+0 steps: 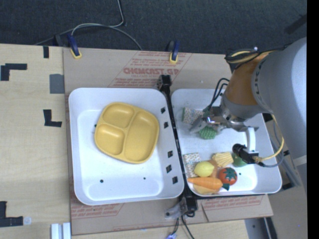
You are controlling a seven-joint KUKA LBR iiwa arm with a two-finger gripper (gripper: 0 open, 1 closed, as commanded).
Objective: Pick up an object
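My gripper [206, 123] hangs low over the upper middle of the right bin [264, 183], at the end of the grey arm with its orange band [244, 83]. Right beneath and touching its tip lies a small green toy [208, 132]. A speckled square piece [189, 115] sits just to the gripper's left. Toy food is bunched at the bin's front: a yellow lemon [204, 169], an orange carrot [205, 183], a red tomato [228, 176], a corn cob [223, 159] and a second speckled piece [191, 158].
In the left bin [84, 183] lies a yellow divided plate [127, 132]. A black clip strip [172, 133] runs down the seam between the bins. A black cable [251, 153] loops off the wrist over the right bin's right side.
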